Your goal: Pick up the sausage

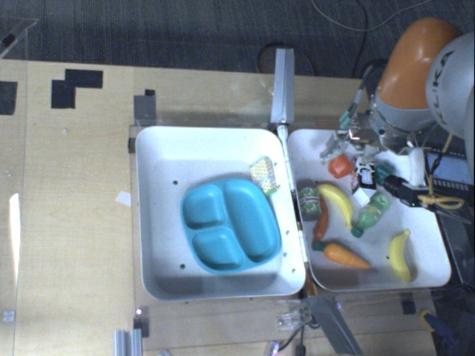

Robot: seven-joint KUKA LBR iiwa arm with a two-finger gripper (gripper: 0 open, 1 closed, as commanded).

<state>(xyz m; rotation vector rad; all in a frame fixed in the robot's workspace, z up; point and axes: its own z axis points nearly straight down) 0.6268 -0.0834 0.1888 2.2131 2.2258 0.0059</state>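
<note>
Reddish sausage (pixel 320 225) lies well below-left of pincer (pixel 352 141).

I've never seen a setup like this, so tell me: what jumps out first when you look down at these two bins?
The bright blue divided tray filling the middle of the left bin catches the eye first. Next comes the arm's big orange band at upper right, above the gripper over the right bin's far edge. That bin holds toy food: two bananas, a carrot and the dark red sausage.
</note>
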